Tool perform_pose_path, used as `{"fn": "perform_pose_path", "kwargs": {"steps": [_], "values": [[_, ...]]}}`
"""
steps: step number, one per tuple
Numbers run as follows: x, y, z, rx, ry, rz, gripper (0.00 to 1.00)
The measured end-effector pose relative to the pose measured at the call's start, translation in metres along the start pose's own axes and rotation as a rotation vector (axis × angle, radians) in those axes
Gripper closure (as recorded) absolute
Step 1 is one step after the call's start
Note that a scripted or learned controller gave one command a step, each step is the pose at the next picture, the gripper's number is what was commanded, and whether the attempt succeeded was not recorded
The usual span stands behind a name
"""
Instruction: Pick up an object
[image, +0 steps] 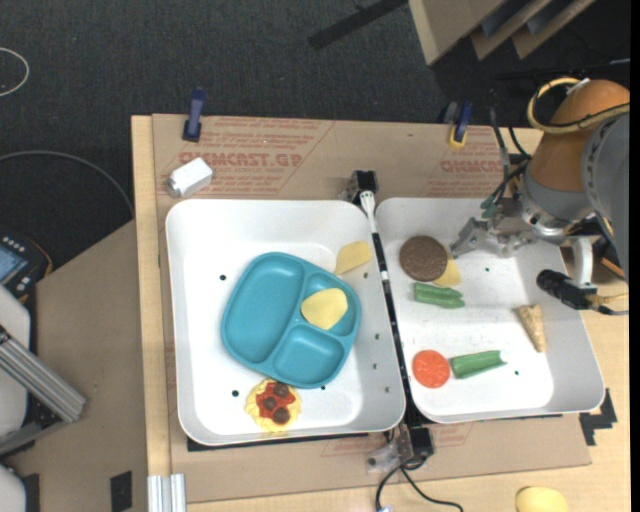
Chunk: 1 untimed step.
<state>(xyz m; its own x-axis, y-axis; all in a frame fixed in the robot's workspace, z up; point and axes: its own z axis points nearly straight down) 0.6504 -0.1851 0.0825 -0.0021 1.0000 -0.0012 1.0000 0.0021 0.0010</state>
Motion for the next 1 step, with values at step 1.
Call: {"fn": "perform_pose_path", "kwargs": {"steps": [1], "values": [[0.0756, -0.001, -0.0027, 0.003, 0.006, -0.005, 0.0]]}}
